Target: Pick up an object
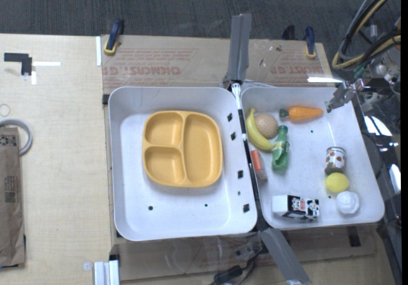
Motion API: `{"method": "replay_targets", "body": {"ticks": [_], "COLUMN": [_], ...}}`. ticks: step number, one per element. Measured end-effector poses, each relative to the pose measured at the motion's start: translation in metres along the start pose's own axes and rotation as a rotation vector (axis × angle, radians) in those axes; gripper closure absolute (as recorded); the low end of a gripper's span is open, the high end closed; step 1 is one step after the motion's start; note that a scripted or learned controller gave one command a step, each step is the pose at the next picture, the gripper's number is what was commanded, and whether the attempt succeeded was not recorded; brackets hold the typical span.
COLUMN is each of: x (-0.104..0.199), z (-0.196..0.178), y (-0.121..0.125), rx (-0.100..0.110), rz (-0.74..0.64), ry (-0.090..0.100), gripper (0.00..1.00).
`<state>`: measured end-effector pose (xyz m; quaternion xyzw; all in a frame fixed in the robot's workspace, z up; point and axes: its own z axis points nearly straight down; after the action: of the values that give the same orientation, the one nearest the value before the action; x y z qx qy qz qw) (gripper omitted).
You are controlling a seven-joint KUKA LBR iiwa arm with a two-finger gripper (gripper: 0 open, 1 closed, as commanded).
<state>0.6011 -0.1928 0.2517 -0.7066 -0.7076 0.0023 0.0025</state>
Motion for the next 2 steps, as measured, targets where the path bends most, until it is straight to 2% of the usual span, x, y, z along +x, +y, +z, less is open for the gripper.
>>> {"method": "replay_targets", "body": {"ticks": [1,2], "x": [0.076,0.091], "z": [0.131,0.164], "y": [0.019,-0.009], "rx": [0.0,-0.001], "rz": [-0.115,-0.19], "ry": [-0.001,-0.001], "gripper": [0.0,0.0]}}
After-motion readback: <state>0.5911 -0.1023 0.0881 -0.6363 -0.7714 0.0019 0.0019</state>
